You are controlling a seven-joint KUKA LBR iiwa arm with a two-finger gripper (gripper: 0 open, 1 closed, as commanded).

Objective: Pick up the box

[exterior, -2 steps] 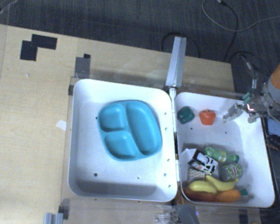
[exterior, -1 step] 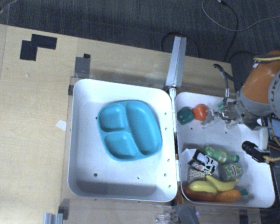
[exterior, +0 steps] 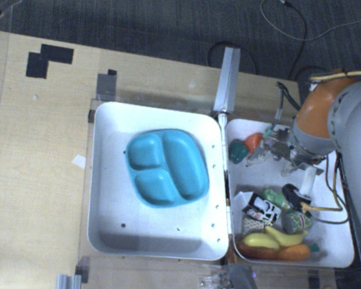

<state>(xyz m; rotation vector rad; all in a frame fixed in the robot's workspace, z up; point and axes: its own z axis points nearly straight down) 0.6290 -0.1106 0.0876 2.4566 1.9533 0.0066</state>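
so far nothing's lifted: the box (exterior: pixel 259 206) lies below the claw (exterior: pixel 276 148), whose grip i cannot tell.

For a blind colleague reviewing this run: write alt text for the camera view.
A grey robot arm reaches from the right, its gripper over the right white bin, which holds a box, banana and other small items. The left white bin holds a blue divided tray.

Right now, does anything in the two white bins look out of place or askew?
Nothing looks spilled or damaged. The blue three-compartment plastic tray lies askew in the left white bin. In the right white bin, the small items are crowded at the near end.
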